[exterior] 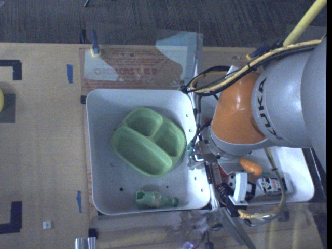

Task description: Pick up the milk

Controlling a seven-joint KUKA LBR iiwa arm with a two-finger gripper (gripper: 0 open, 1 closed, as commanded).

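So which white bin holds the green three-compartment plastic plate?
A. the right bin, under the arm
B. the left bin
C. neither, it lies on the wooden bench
B: the green three-compartment plastic plate lies inside the left white bin, above a small green bottle.

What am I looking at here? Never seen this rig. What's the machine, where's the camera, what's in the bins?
One fixed camera looks down at a slant on a bench with two shallow white bins. The grey arm with the orange band is a KUKA iiwa robot reaching in from the right, hanging over the right bin. The left bin holds a green divided plate and, near its front edge, a small green bottle lying down. Under the arm in the right bin sit an orange item and a white carton, probably the milk. Its gripper is hidden by the wrist.
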